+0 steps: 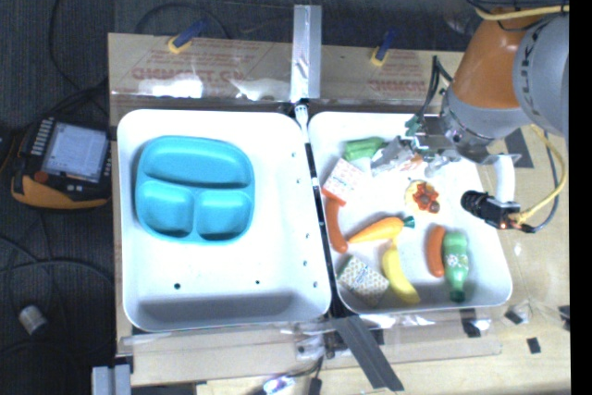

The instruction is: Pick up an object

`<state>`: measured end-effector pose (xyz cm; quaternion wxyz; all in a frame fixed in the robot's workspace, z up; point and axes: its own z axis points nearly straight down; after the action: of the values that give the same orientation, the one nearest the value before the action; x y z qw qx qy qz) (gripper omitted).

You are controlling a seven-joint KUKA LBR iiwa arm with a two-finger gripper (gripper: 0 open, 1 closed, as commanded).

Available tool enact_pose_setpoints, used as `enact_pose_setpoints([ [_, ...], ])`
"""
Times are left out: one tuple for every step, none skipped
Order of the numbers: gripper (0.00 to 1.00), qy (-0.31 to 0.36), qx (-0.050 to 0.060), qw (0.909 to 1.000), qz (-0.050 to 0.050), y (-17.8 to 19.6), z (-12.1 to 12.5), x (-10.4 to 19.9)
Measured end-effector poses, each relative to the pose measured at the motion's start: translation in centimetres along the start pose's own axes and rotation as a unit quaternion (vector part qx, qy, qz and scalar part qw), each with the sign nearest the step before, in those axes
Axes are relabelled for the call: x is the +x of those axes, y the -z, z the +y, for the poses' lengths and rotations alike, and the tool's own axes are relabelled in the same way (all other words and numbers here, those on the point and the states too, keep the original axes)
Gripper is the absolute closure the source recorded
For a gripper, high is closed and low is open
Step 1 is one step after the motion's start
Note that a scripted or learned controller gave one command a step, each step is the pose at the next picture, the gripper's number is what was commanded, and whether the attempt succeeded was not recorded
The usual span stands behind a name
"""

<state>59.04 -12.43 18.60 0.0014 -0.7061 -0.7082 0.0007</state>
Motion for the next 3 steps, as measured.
enact_pose_setpoints([
  [0.00, 0.030, -0.011, 0.9995, -0.002, -8.5, -6.9, 0.0],
  [0.00, -0.083, -0.010, 0.9965, -0.002, -9.6, -10.1, 2.3],
  [1.00, -0.082, -0.009, 0.9966, 0.000, -8.7, -10.1, 2.4],
])
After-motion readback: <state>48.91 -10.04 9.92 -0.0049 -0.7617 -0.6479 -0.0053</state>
